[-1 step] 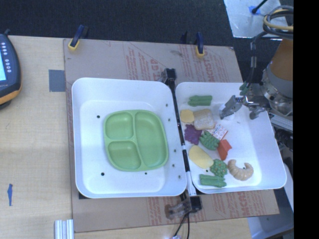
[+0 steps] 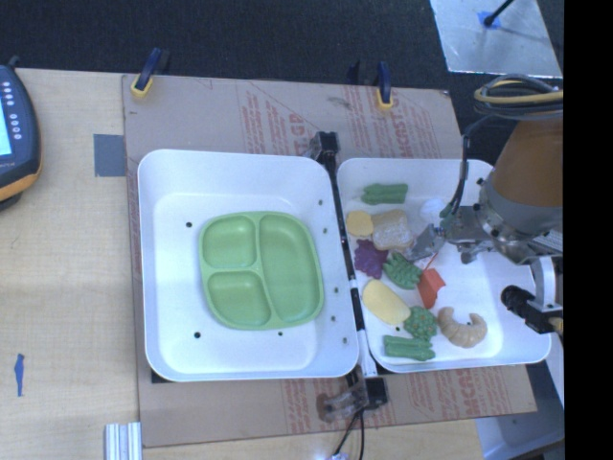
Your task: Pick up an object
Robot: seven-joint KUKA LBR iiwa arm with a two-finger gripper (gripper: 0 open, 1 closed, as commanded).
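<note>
The right bin [image 2: 517,353] holds several toy foods: a green pickle [image 2: 384,194], a small yellow piece [image 2: 358,223], a beige bread piece [image 2: 391,230], purple grapes [image 2: 369,258], a green leafy piece [image 2: 402,273], a red piece [image 2: 431,287], a yellow lemon [image 2: 385,301], broccoli [image 2: 420,323], a green bean pod [image 2: 408,349] and a tan shrimp [image 2: 464,330]. My gripper [image 2: 428,244] reaches in from the right, low over the bin, its tips beside the bread and just above the red piece. Nothing shows between its fingers.
The left bin [image 2: 172,343] carries a green divided plate [image 2: 261,269]. A black hinge strip [image 2: 340,247] runs between the bins. A handheld pendant [image 2: 14,132] lies at the far left of the bench. Clamps [image 2: 384,89] hold the cardboard at the back.
</note>
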